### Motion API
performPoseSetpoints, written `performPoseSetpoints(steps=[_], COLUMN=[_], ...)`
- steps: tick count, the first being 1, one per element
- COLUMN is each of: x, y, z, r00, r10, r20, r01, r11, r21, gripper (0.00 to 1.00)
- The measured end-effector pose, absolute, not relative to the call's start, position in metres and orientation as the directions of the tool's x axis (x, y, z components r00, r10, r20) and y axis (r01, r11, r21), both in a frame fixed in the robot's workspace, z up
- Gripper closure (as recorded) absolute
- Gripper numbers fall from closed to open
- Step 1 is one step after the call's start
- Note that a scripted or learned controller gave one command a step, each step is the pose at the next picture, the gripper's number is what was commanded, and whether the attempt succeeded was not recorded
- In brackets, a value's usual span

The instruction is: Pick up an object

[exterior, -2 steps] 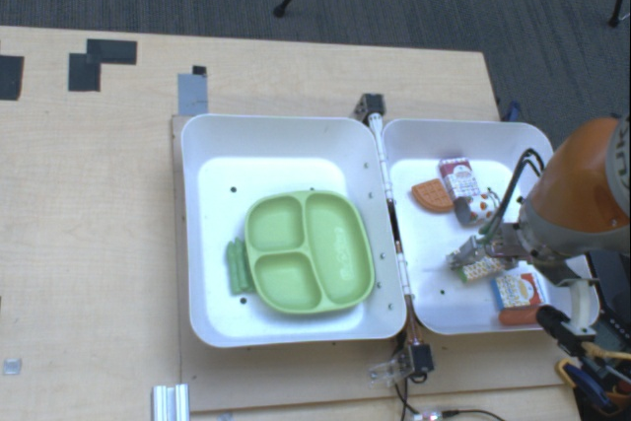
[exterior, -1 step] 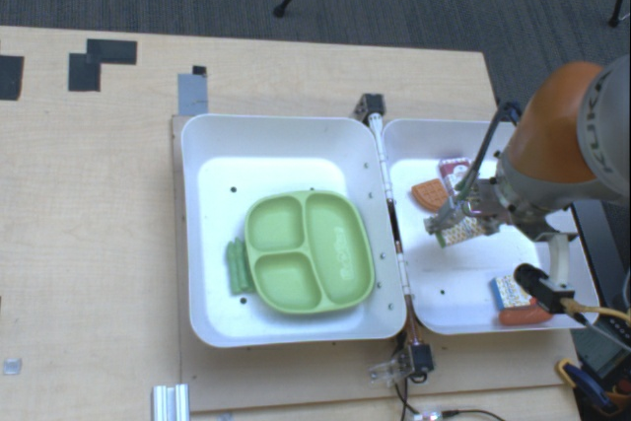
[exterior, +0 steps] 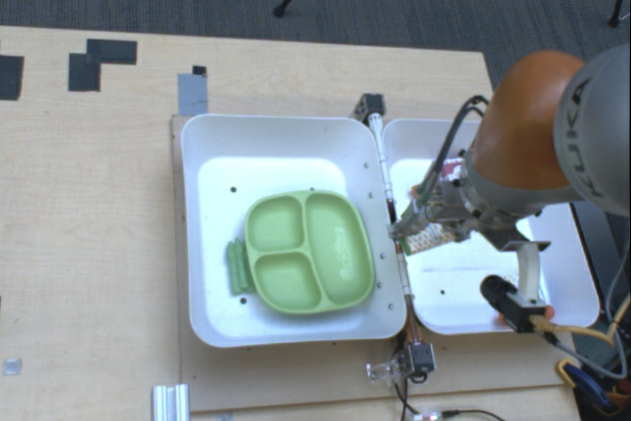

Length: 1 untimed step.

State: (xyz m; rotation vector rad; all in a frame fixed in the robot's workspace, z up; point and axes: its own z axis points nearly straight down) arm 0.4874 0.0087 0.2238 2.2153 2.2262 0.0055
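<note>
Green plastic, both candidates, and both lie in the left bin (exterior: 194,212).

Far left: a narrow green strip (exterior: 238,267), flat on the bin floor and touching the left edge of the plate. It is probably light. It looks thin and low, so you would get little purchase from above. What it actually is, you cannot make out.

Next right: a divided plate (exterior: 311,251) with three compartments, lying level toward the front of the bin. Judge it stiff, light, smooth and likely slippery. It is too broad to span, so take it by the raised rim or one of the inner ridges between compartments. The right rim sits close to the bin wall, which leaves little room there, and the back edge has more open floor behind it.

Right of the divider: the gripper (exterior: 426,230) hangs just inside the right bin (exterior: 455,283), near the wall the two bins share. It is a tangle of small parts at this angle. Whether it is released or clenched, you cannot tell, and nothing reads as held.

Far right: the arm (exterior: 532,133) covers much of that bin, so anything beneath its bulk is hidden from you.
</note>
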Motion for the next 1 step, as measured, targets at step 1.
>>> performPoseSetpoints(steps=[1], x=[0.4867], y=[0.0585], z=[0.1838], r00=[-0.004], r10=[1.000], r20=[0.001], r01=[1.000], r11=[0.004], r21=[0.001], gripper=[1.00])
